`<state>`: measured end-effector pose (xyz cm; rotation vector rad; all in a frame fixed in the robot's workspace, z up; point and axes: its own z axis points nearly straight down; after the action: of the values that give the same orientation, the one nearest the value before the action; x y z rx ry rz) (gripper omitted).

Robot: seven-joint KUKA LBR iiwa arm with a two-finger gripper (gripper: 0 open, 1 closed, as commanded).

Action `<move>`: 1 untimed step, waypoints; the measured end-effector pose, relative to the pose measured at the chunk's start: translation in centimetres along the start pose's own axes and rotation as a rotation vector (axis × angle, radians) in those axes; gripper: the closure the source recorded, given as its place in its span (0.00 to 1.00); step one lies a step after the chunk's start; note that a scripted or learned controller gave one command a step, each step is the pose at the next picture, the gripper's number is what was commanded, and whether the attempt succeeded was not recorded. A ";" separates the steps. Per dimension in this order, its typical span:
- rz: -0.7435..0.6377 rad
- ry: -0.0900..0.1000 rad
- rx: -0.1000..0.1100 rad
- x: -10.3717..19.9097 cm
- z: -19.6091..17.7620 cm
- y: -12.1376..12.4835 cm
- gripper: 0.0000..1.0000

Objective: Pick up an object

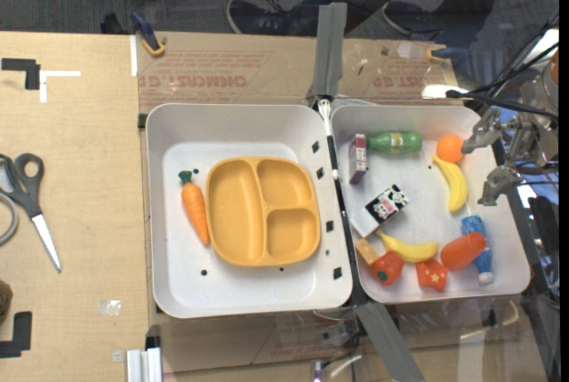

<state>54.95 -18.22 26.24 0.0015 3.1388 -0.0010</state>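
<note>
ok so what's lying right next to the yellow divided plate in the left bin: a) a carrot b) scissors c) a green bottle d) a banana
a: the carrot lies in the left bin just beside the yellow divided plate on its left side, while the bananas and green bottle are in the right bin and the scissors are out on the bench.

The 2 bins, left [160,220] and right [507,282], look like smooth white plastic with a slight shine. The divided yellow tray [264,210] is matt plastic. The carrot [194,210], the 2 bananas [453,185] [411,248] and the green bottle [396,141] are glossy plastic toys. The bench top [71,194] looks like pale wood, smooth and matt. Brown cardboard [231,74] lies behind the bins. The scissors [34,210] have shiny metal blades and grey plastic handles.
</note>
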 end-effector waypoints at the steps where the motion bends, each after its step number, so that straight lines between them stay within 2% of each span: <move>1: -0.028 0.000 0.000 -2.8 8.7 -3.4 0.00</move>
<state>57.80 -21.61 17.55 -0.0427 3.1381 -0.0016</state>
